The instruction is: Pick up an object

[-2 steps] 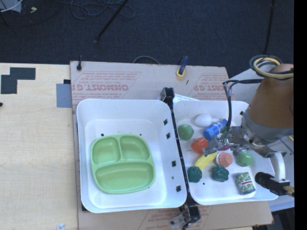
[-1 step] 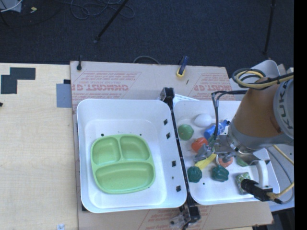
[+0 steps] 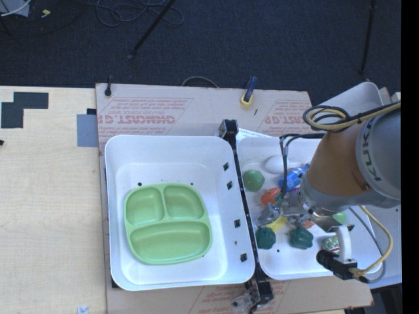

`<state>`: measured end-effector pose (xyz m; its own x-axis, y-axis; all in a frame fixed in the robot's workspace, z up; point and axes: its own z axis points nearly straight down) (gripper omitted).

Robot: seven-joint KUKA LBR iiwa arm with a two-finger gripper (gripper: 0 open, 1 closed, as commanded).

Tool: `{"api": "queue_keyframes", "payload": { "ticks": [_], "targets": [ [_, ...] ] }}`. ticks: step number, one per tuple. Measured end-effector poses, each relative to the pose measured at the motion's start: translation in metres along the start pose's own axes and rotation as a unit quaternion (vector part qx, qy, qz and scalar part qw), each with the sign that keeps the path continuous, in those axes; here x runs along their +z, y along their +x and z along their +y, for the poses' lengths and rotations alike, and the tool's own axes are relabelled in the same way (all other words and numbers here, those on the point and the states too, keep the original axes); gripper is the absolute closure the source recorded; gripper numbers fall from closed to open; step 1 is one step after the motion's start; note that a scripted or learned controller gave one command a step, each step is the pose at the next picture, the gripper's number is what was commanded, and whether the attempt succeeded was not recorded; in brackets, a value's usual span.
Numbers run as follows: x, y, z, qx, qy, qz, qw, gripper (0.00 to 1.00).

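Fixed overhead view of the bench. A sheet of brown printed cardboard (image 3: 196, 113) underlies two shallow white plastic bins. The left white bin (image 3: 131, 156) holds a light-green three-compartment plastic plate (image 3: 167, 223), lying flat toward the bin's left and near side. The grey arm with its orange wrist band (image 3: 353, 162) enters from the right and covers much of the right white bin (image 3: 288, 270). The two-finger gripper (image 3: 288, 209) is low over the middle of that bin, among a cluster of small objects; whether it is spread or closed cannot be told, and no object is seen held by it.

Objects in the right bin: a pale-green round item (image 3: 253, 179) at the far left of the cluster; a dark-green lumpy item (image 3: 265, 238) near the divider at the near side; a second dark-green lumpy item (image 3: 301, 239) just to its right; an orange-red piece (image 3: 271, 194) and a blue piece (image 3: 292, 178) close beside the wrist; a yellow piece (image 3: 277, 224) between the gripper and the dark-green items. A blue-and-yellow clamp (image 3: 248, 92) grips the cardboard's far edge.
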<state>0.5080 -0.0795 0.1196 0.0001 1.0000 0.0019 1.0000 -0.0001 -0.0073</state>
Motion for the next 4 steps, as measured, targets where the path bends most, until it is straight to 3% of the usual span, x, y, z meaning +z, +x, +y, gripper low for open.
{"api": "queue_keyframes", "payload": {
  "ticks": [1, 2, 4],
  "targets": [
    [0.033, -0.001, 0.000, 0.002, -0.003, -0.002, 1.0000, 0.00],
    [0.022, -0.001, 0.000, 0.005, -0.002, 0.000, 1.0000, 1.00],
    [-0.078, -0.014, -0.010, 0.003, -0.004, -0.001, 1.0000, 1.00]
  ]
}}
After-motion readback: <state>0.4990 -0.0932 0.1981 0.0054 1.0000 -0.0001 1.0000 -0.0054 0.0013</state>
